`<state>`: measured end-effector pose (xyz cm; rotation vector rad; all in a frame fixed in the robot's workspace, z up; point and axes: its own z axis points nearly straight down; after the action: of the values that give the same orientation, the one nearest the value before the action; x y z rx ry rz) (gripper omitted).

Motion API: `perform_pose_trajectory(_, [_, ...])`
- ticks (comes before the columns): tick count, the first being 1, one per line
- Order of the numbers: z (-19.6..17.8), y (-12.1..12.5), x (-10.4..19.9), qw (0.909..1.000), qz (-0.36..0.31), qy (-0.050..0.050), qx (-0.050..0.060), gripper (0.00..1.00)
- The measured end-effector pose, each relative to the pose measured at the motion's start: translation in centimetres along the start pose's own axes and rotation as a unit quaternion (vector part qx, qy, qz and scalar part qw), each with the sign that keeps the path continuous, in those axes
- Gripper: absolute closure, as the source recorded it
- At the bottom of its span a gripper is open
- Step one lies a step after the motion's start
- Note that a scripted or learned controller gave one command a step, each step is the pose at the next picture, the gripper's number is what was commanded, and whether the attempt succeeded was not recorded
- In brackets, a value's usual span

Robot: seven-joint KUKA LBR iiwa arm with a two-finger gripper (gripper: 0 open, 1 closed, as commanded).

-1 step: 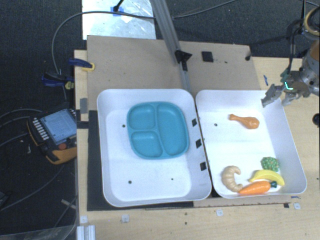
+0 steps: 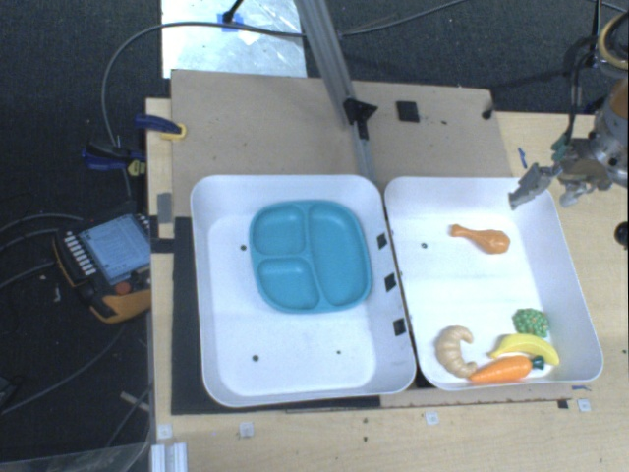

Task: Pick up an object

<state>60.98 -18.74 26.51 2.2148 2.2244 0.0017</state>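
Above right bin's (image 2: 575, 273) far rim, gripper (image 2: 548, 187) looks spread open, w/ nothing held; drumstick (image 2: 481, 238) nearby.

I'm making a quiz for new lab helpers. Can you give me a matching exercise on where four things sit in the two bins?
Things:
1. blue plate
2. drumstick
3. carrot
4. croissant

Places:
A. right bin, near its front edge, just below the banana
B. left bin, upper middle
C. right bin, front left, beside the carrot's tip
D. right bin, upper middle, lying alone

Pairs: 1-B, 2-D, 3-A, 4-C
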Motion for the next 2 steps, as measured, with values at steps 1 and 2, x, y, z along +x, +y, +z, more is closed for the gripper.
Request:
perform_pose_trajectory(1, [4.3,-0.3,0.6,1.0000,0.001,0.000,0.002,0.00])
perform_pose_trajectory(2, [10.5,-0.3,1.1,1.0000,0.001,0.001,0.003,0.00])
